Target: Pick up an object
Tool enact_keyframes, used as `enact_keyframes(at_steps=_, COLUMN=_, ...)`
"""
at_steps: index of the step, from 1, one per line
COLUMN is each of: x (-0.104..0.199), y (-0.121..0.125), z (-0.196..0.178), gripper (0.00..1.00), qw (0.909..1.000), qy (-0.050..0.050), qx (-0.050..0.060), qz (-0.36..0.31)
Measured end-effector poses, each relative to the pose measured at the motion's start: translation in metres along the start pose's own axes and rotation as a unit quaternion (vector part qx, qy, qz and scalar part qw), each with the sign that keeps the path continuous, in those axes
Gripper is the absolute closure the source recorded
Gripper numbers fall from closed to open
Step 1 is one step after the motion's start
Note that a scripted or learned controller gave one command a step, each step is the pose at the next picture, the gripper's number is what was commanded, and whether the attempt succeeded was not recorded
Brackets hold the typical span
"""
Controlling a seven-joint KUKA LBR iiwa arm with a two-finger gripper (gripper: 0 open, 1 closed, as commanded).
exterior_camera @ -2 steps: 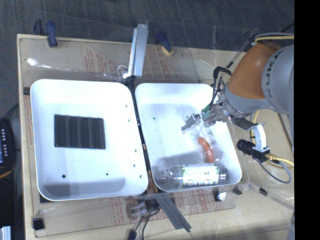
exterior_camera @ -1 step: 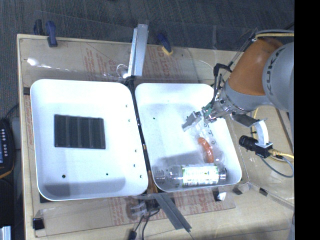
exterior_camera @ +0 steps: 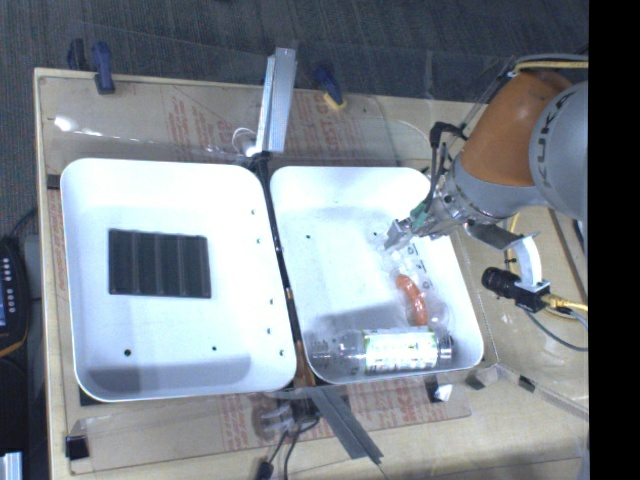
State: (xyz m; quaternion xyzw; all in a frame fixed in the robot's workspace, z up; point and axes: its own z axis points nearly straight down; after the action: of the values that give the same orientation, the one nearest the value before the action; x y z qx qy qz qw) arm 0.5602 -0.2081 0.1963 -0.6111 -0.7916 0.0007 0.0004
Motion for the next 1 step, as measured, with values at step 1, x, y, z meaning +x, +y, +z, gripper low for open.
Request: enact_keyframes(at_steps=1, x=0.0124, y=0.0789, z=0.0895, gripper=1.00, qw=1.0000, qy=0.001, qx=0.000, qz=0.006)
